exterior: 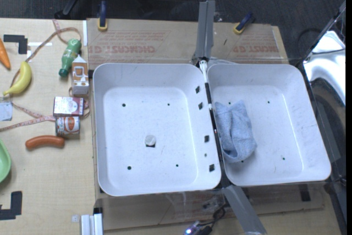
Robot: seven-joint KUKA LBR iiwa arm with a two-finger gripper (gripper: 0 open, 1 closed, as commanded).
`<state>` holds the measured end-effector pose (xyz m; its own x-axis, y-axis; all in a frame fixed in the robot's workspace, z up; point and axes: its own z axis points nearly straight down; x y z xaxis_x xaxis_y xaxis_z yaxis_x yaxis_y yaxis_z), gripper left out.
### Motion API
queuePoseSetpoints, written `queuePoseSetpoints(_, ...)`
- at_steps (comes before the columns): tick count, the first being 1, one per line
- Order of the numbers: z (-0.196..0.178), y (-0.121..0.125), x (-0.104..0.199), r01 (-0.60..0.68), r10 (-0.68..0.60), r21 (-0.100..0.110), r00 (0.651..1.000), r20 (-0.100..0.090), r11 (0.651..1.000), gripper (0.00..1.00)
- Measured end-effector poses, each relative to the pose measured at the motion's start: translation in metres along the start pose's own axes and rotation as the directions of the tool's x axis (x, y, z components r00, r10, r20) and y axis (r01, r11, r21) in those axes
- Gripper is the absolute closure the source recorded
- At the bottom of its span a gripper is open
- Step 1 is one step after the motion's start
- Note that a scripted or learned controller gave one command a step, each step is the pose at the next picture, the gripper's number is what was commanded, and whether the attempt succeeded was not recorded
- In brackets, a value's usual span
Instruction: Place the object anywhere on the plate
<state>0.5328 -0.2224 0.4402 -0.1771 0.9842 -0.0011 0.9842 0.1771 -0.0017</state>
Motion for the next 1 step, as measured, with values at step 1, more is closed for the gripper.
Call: queuePoseSetpoints(1,-0.0006,-0.0471,0.0084,0.215,-0.215,0.000,0.977,0.000,0.977,1.00)
